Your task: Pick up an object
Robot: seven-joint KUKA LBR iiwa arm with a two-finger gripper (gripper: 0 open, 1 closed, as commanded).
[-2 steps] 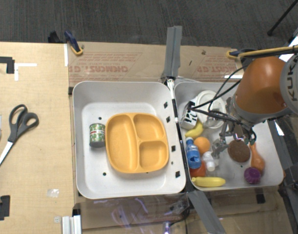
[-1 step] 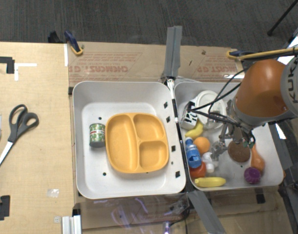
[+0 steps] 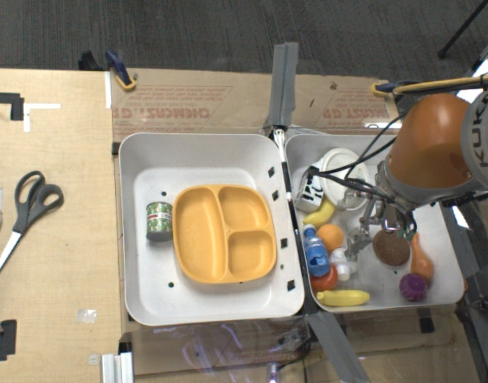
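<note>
The hand point(image 3: 363, 236) hangs low in the right bin point(image 3: 447, 294), under the arm's orange band point(image 3: 430, 142), among looping black cables. Its thin metal parts blur into the clutter, so whether it is spread or pressed together I cannot tell, and nothing can be seen pinched in it.

Just right of it lies a brown round object point(image 3: 391, 248), with an orange carrot-like piece point(image 3: 421, 258) running down and right behind it, partly hidden. A purple fruit point(image 3: 414, 286) sits near the bin's lower right corner. To the left of the hand is an orange ball point(image 3: 330, 236); above that, a small banana point(image 3: 321, 212) whose long axis tilts up to the right. A blue bottle point(image 3: 315, 250) lies along the bin's left wall, long axis nearly up and down the view, above a red item point(image 3: 323, 278) that is hard to make out. A second banana point(image 3: 344, 298) lies along the bin's near edge, long axis left to right. A white bowl point(image 3: 339, 164) at the far end is partly covered by cables.

The left bin point(image 3: 140, 294) holds a yellow divided plate point(image 3: 225, 233) and a small green can point(image 3: 158, 220) just beside its left rim. Scissors point(image 3: 26, 210) rest on the desk point(image 3: 52, 294), well apart
</note>
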